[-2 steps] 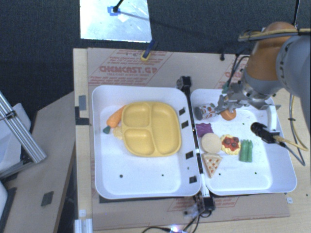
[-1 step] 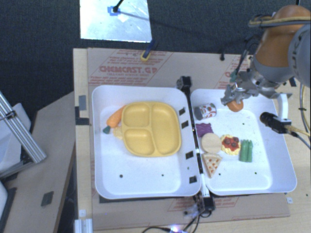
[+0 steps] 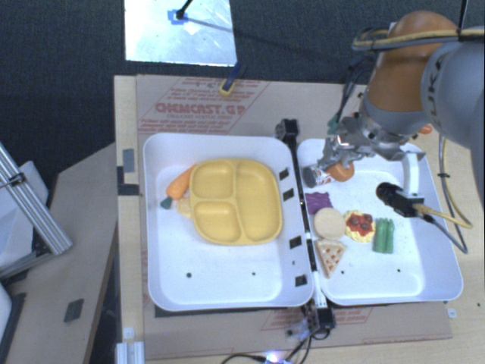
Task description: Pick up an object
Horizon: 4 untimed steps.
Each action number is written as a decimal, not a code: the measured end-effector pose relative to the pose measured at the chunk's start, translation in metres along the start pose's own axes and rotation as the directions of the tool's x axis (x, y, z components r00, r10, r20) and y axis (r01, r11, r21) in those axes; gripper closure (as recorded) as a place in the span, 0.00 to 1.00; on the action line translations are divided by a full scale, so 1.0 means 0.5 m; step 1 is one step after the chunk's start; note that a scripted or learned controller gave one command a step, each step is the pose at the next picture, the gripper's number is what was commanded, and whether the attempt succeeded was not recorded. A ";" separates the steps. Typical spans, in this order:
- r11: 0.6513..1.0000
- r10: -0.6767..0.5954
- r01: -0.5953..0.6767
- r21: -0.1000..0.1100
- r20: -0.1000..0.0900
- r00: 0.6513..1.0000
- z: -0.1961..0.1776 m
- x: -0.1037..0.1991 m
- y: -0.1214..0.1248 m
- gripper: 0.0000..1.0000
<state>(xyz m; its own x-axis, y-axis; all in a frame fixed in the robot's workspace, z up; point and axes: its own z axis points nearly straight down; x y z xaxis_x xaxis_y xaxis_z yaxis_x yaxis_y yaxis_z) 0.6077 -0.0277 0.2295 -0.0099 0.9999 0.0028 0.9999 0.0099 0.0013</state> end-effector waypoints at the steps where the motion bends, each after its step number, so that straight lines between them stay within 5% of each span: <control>1: 1.000 0.001 -0.001 0.004 0.000 1.000 0.027 0.104 -0.059 1.00; 4: 1.000 0.006 -0.006 -0.002 0.002 1.000 -0.012 0.087 -0.048 1.00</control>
